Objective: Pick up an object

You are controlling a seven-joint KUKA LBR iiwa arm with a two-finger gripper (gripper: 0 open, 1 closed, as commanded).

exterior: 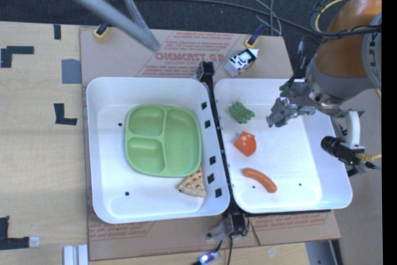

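The jaws [277, 119] hang low over the right bin [329, 195]; whether they are parted cannot be told. Just left of them lies a knobbly green toy vegetable [240, 112], below-left a red strawberry [245, 143], farther below an orange-red sausage [259, 180].

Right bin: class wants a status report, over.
End effector over right bin, nothing seen held. Green piece, tomato, sausage lie loose. Nothing blocking.
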